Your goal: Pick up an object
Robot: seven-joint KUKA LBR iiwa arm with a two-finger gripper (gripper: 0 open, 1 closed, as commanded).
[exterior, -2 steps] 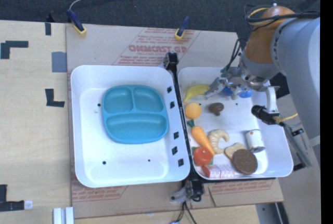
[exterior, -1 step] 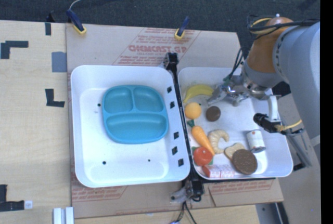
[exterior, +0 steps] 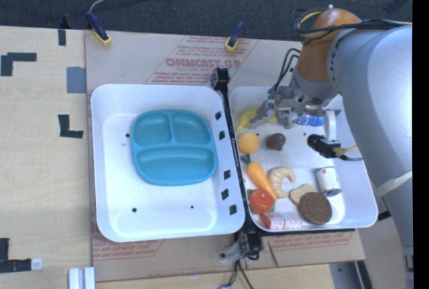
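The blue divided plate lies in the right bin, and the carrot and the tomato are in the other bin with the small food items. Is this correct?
Not quite. The camera view shows the blue divided plate in the left bin, not the right one. The carrot and the tomato do lie in the other bin, among the small food items.

Wooden bench (exterior: pixel 40 147) — cardboard sheet (exterior: pixel 194 63), two white bins (exterior: pixel 107 214) side by side

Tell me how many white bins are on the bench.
2. The left bin holds a blue plate; the right bin sits beside it, holding toy food.
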